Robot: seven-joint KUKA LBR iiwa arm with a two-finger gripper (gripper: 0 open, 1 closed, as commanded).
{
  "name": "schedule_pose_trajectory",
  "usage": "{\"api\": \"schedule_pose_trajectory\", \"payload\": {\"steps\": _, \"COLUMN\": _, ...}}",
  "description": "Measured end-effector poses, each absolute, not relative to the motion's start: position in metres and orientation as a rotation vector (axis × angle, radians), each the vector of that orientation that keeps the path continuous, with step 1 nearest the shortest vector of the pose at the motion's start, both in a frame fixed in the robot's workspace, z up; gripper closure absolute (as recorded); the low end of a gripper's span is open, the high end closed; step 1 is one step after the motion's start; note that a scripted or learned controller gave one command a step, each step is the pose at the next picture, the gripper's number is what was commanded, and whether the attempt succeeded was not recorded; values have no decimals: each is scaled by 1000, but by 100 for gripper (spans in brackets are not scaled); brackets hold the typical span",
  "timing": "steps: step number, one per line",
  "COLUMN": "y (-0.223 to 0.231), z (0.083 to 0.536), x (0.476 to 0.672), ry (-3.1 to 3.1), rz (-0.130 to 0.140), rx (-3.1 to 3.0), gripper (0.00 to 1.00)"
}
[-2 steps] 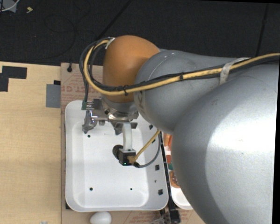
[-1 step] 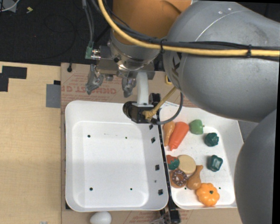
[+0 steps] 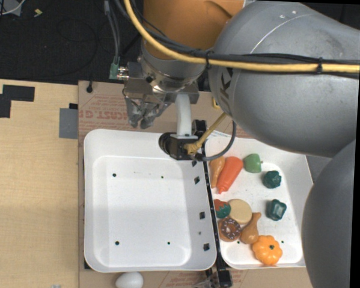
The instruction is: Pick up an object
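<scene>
objects: carrot [image 3: 229, 172], pumpkin [image 3: 267, 250], donut [image 3: 229, 229] in right bin [image 3: 299, 171] | tool [image 3: 143, 117] above left bin's [image 3: 97, 166] far edge, fingertips close together, gripping nothing | arm [image 3: 280, 67] reaches overhead from right | white egg [image 3: 129, 281] on surface

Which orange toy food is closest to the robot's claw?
The orange carrot, at the top of the right bin. It is long and lies nearest the gripper. The round orange pumpkin sits far away in the bin's bottom corner.

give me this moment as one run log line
gripper: above far edge of left white bin, nothing seen between fingers | orange plastic carrot, orange toy pumpkin: in right white bin | pick: not yet
</scene>
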State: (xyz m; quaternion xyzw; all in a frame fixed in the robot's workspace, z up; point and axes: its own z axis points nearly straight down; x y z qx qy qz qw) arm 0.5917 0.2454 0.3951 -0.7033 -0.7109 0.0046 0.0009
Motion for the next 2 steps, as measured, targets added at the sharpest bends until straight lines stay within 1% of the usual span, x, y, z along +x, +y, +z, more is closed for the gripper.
{"api": "schedule_pose_trajectory", "payload": {"steps": 1, "y": 243, "z": 534, "x": 558, "ry": -2227, "rz": -16, "rx": -2221, "gripper": 100}}
{"api": "schedule_pose_trajectory", "payload": {"steps": 2, "y": 243, "z": 386, "x": 472, "ry": -2219, "rz": 33, "rx": -2212, "gripper": 100}}
